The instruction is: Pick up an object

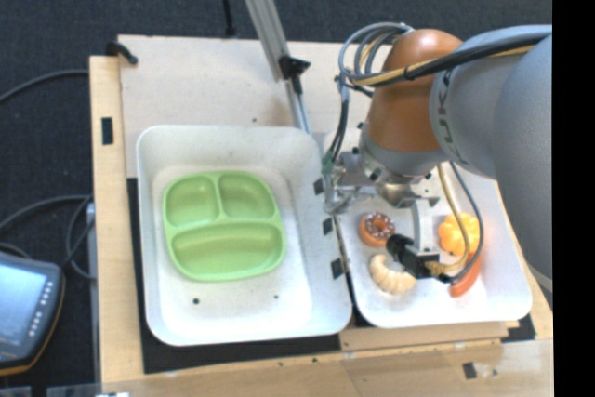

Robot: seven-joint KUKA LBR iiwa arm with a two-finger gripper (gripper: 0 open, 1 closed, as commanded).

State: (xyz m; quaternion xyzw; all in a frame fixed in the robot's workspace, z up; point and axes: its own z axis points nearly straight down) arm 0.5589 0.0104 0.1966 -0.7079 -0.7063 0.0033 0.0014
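Gripper (400,198) over the bin (503,290), grip impossible to tell, doughnut (376,228) just beside it, pastry (390,275) farther off the same way.

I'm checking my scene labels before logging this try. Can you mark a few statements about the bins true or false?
1. The green plate lies in the left bin. True.
2. The plate has three compartments. True.
3. The donut sits on the plate. False: it lies in the right bin.
4. The arm hangs over the left bin. False: it is over the right bin.
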